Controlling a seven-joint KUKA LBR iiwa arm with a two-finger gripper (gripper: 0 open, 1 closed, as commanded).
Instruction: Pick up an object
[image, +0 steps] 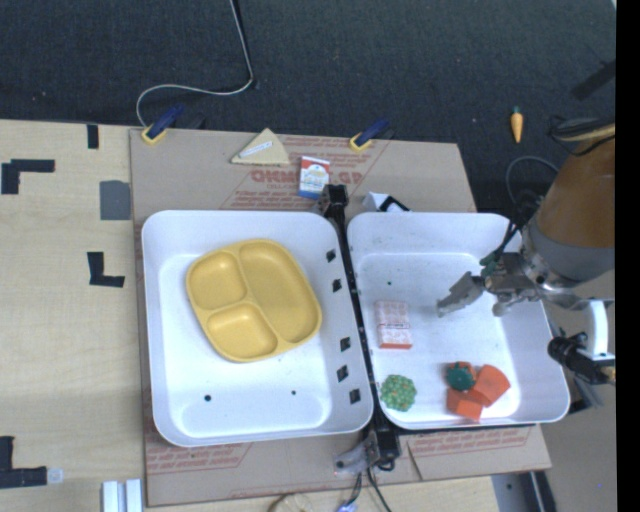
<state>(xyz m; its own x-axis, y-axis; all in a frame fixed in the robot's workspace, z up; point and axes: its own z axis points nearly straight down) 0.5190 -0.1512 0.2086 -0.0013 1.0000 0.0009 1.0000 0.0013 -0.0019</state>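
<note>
Two white bins on cardboard, claw spread open and unladen above the right one.

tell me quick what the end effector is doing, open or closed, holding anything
End effector: open, fingers spread, holding nothing, poised over the right shallow white bin, apart from the small pink-and-white packet.

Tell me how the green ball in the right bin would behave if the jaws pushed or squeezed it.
The green ball looks round, so a push would probably send it rolling across the right bin. Its bumpy, fuzzy-looking surface suggests something soft and light that may squash rather than slip, though the texture is hard to confirm.
</note>
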